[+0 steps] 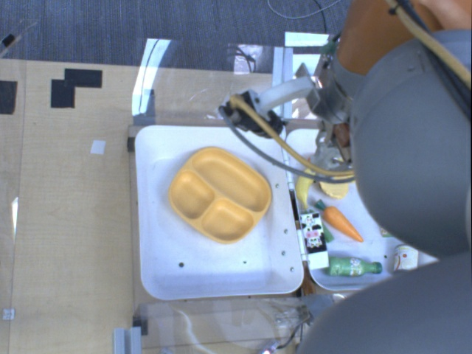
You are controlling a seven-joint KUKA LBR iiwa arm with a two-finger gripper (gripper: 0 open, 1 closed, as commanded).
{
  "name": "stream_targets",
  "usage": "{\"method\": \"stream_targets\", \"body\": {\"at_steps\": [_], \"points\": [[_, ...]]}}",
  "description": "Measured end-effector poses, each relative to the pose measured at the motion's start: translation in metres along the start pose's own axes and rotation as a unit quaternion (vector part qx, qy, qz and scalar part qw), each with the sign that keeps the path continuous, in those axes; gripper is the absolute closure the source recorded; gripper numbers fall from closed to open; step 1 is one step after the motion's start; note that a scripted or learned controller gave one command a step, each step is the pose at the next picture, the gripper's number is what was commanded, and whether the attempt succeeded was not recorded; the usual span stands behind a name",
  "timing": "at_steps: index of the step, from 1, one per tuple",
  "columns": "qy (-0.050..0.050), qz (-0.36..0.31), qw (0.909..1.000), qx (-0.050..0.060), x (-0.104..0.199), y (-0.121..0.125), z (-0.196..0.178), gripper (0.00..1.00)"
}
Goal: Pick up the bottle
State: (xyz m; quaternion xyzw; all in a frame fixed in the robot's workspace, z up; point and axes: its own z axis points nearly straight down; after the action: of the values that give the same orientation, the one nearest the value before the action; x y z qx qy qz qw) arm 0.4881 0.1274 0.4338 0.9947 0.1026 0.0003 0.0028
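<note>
Nearest the camera, the green bottle point(354, 266) lies flat on the floor of the right bin point(321, 274), close to that bin's near rim, w/ nothing gripping it, so judging from this the pick isn't done: reach, close and lift are all left. Its long axis runs roughly left-right across the view, a touch tilted; the paler end w/ what looks like the cap points right, toward a small white item point(405, 257) just beside it, the green base end points left toward the bin divider. Just behind the bottle: a black-and-white carton point(313, 234) along the divider, an orange carrot point(342, 223) angled next to it, then a yellow piece, prob. a banana point(304, 192). In the left bin point(221, 279) sits a yellow divided plate point(220, 193), well apart from the bottle. Farther back, the gripper point(333, 135) hangs over the far part of the right bin, near the yellow items and not over the bottle; can't tell how the jaws stand, arm body & cables point(254, 120) hide them.
</note>
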Motion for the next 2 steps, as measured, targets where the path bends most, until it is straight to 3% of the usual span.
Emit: {"method": "stream_targets", "body": {"at_steps": [1, 2], "points": [[0.0, -0.002, 1.0, 0.0, 0.068, -0.048, 0.001, 1.0], [0.001, 0.006, 1.0, 0.003, 0.044, -0.095, 0.07, 1.0]]}}
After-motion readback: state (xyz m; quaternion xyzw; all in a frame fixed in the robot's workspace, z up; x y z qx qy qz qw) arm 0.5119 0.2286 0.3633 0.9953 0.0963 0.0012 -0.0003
